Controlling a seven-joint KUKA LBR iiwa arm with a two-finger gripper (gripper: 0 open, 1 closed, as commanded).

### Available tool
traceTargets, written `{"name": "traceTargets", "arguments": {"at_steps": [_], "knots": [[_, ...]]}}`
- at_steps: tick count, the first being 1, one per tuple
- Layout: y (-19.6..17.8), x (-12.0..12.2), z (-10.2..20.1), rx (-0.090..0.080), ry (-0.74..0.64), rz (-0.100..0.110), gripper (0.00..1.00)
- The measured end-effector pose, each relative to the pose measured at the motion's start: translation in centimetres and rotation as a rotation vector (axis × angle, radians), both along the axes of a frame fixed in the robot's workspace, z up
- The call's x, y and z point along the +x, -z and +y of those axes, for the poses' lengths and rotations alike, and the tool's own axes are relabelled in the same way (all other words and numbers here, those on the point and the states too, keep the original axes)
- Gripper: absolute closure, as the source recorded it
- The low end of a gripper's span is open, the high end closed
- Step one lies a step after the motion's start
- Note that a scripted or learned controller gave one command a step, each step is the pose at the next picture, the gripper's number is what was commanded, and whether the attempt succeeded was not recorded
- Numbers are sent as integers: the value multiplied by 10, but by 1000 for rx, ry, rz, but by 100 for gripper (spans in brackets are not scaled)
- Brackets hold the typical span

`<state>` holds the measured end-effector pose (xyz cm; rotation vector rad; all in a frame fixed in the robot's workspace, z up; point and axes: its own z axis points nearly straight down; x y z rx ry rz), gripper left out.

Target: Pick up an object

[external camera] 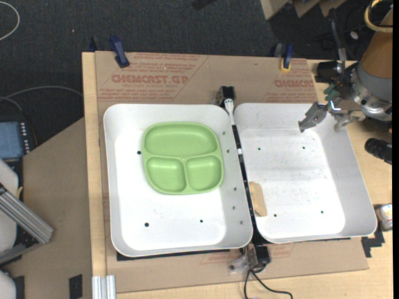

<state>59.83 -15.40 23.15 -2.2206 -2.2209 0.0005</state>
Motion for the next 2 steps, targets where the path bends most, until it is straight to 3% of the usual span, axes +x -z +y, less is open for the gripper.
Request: {"name": "traceTargets", "arguments": {"at_steps": [1,2], "knots": [[-36,-39,70,3,-7,0,0],[-59,-92,185,2,-11,2,0]]}}
